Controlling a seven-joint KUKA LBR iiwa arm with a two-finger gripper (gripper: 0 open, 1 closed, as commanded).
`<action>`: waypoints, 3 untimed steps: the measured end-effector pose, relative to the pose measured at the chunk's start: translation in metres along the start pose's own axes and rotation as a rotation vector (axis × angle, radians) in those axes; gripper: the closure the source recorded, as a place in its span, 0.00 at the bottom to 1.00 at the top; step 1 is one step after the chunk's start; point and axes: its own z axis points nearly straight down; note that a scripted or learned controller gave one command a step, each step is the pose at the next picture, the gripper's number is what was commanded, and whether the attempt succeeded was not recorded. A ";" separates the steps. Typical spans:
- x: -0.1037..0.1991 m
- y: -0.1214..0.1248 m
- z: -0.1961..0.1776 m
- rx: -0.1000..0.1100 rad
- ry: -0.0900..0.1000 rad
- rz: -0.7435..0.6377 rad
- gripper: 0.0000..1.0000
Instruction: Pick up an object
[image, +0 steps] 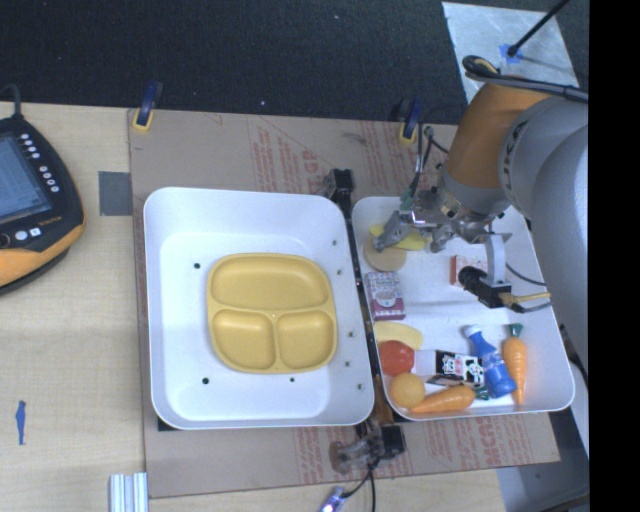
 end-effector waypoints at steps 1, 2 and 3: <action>0.003 0.000 0.000 0.001 -0.001 0.000 0.00; 0.003 0.000 0.000 0.000 -0.001 0.000 0.00; 0.003 0.000 0.000 0.000 -0.001 0.000 0.00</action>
